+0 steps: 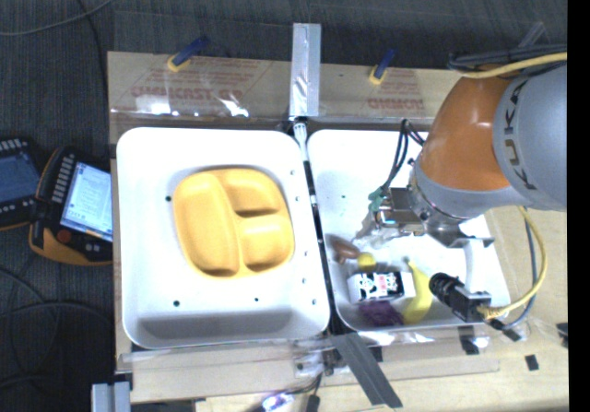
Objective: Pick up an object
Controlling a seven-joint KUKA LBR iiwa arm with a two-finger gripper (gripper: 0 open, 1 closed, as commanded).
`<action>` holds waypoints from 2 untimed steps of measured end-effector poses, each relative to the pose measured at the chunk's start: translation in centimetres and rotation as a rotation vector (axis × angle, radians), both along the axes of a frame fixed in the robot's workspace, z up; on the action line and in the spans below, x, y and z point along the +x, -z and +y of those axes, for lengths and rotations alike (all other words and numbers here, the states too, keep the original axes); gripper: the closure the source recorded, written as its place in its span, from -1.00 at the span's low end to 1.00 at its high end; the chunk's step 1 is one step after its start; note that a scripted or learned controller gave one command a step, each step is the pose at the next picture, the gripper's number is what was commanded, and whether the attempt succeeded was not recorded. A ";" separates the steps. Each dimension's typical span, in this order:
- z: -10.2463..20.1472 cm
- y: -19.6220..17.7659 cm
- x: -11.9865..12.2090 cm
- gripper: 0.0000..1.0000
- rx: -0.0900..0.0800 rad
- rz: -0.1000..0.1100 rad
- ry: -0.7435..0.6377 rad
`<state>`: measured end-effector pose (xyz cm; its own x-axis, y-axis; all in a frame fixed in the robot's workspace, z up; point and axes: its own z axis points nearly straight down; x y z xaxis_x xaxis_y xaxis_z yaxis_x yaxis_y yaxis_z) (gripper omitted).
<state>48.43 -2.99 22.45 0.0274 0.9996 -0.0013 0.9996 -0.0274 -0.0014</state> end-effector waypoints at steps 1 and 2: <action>4.0 4.2 -0.2 1.00 0.000 0.004 -0.018; -0.6 0.7 0.0 1.00 -0.002 0.000 -0.190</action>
<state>48.43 -3.55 21.75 -0.1623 0.9867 -0.0030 0.9867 0.1623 -0.0014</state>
